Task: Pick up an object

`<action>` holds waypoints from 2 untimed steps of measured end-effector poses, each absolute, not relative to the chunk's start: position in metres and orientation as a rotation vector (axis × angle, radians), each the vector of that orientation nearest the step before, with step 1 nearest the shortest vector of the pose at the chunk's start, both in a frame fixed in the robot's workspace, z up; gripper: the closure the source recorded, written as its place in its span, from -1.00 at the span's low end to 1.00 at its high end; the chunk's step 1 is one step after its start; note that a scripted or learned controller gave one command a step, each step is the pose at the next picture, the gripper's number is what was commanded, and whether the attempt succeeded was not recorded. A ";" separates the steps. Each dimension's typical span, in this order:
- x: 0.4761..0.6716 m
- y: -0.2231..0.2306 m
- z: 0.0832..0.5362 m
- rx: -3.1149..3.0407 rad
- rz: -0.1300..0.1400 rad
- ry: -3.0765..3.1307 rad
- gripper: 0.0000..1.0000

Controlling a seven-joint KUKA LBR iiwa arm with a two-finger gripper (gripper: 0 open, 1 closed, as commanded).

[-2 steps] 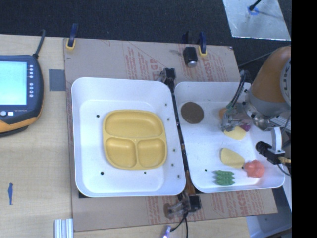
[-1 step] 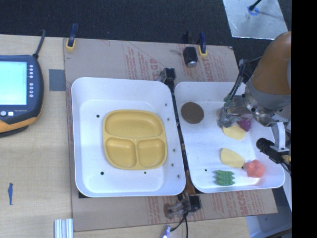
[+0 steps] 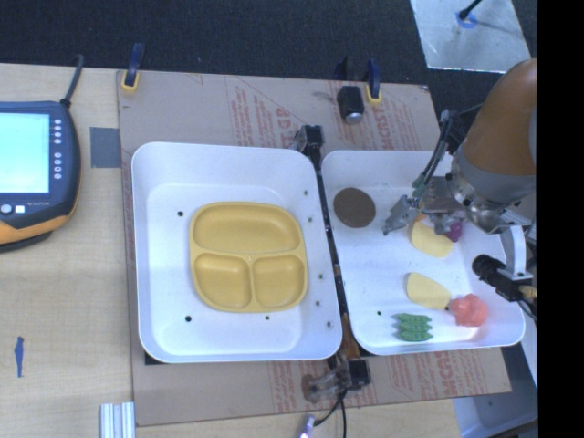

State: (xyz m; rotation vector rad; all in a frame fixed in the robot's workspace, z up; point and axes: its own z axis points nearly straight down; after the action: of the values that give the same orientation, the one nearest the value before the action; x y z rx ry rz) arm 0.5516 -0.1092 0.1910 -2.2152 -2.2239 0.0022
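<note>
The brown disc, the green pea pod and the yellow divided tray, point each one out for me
brown disc (image 3: 354, 207), camera view, its centre
green pea pod (image 3: 413, 328), camera view, middle of the pod
yellow divided tray (image 3: 246, 229), camera view, floor of its large compartment

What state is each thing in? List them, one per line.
Yellow three-compartment plastic tray: flat in the left white bin, nothing in it.
Brown round disc: flat in the right white bin.
Two pale yellow lumps: lying apart.
Pink lump: lying untouched.
Green pea pod: lying flat.
Gripper: low over the right bin.
</note>
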 end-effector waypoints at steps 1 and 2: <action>0.573 -0.172 0.201 -2.219 0.002 -2.223 -1.00; 0.578 -0.212 0.091 -2.214 0.005 -2.223 -1.00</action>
State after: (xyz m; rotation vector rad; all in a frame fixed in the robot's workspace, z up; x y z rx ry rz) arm 0.5785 -0.2119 0.0906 -2.2143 -2.2230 0.0053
